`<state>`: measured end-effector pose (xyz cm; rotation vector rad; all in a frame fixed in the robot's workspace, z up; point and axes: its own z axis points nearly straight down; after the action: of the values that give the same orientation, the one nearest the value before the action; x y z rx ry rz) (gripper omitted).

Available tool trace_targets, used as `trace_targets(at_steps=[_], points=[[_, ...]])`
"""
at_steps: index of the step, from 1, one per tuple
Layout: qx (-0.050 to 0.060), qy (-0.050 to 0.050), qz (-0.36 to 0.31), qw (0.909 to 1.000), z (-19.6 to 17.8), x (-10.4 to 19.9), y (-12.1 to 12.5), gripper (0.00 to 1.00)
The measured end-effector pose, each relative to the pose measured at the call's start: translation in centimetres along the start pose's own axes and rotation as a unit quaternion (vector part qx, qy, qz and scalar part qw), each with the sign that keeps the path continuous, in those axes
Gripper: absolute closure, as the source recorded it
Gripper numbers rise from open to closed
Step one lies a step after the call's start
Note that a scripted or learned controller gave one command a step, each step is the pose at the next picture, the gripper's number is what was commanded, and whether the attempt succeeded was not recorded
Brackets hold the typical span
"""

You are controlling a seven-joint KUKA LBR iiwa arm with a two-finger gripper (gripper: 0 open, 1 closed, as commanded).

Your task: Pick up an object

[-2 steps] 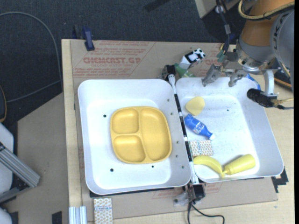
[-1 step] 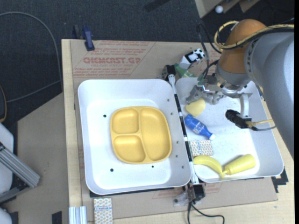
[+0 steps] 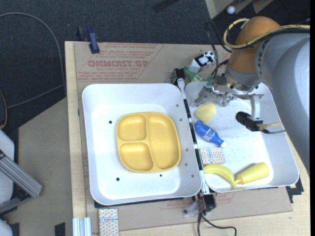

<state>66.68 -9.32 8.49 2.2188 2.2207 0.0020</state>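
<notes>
**Camera view: hand low over far end of right bin, grip state unreadable**

Arm (image 3: 278,68) comes in from the right. The hand (image 3: 216,95) sits over the far-left part of the right bin (image 3: 248,146). Can't tell whether the hand is wide or narrow, because the metalwork is too cluttered at this angle. Can't see anything held in it.

Right bin contents, far to near:
- pale yellow lemon (image 3: 205,112), just below the hand in the picture, close to the divider between the bins. Can't tell whether they touch.
- blue bottle (image 3: 207,132), lying on its side at a slant, just nearer than the lemon.
- patterned packet (image 3: 212,156), flat, by the divider.
- banana (image 3: 219,171), along the near wall.
- yellow squeeze bottle (image 3: 253,172), on its side, with its tip against or just beside the banana's end.

Left bin (image 3: 98,132) has one yellow divided plate (image 3: 147,141), three compartments, roughly centred and lying flat.

Both bins rest on a cardboard sheet (image 3: 118,63) with red print, on the table (image 3: 47,141). A blue clamp (image 3: 92,40) sits on the sheet's far edge. A second packet (image 3: 108,220) lies outside the bins at the near edge.
</notes>
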Motion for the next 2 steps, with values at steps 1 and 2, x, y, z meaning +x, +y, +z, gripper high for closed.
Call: trace_targets(at_steps=[1,2], points=[[0.002,0.001,0.001,1.0000,0.0,0.1,-2.2,0.00],[0.003,0.001,0.001,1.0000,0.1,-0.9,-12.8,0.00]])
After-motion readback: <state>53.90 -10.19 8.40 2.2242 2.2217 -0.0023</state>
